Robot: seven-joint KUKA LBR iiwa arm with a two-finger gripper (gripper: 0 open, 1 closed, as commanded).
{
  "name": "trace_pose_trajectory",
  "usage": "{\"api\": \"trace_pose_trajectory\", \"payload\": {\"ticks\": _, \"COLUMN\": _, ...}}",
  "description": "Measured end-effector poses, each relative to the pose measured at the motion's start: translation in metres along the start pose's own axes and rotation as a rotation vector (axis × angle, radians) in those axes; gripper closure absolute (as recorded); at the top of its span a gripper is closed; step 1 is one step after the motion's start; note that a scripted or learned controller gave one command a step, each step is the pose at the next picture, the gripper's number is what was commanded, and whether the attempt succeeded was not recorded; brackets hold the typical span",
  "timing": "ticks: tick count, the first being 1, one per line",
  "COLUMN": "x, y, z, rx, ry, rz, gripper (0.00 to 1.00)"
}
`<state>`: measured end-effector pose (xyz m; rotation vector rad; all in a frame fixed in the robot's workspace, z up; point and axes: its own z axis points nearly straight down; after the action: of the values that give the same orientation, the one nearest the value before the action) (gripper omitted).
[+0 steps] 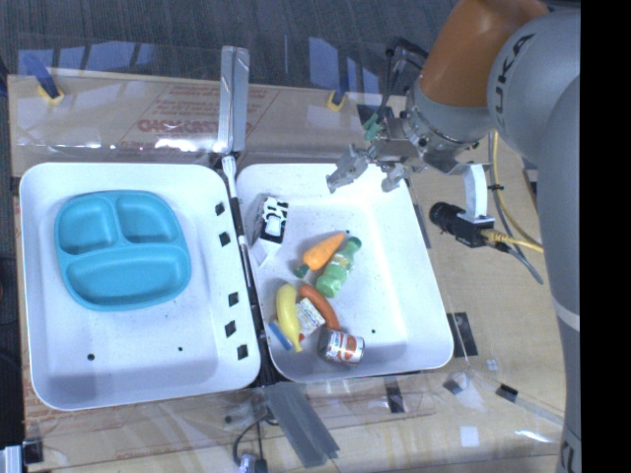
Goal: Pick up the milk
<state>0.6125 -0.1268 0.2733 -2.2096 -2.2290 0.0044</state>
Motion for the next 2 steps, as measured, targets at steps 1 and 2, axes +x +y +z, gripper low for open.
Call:
{"api": "trace_pose_trajectory", "payload": {"ticks": 1, "x": 0.083, "y": 0.045, "z": 0.083, "rx": 0.001, "ry": -0.001, "rz": -0.095, "gripper": 0.0}}
{"api": "trace_pose_trajectory", "payload": {"ticks": 2, "x": 0.092, "y": 0.027, "z": 0.082, "rx": 0.002, "ry": 0.0, "rz": -0.221, "gripper": 0.0}}
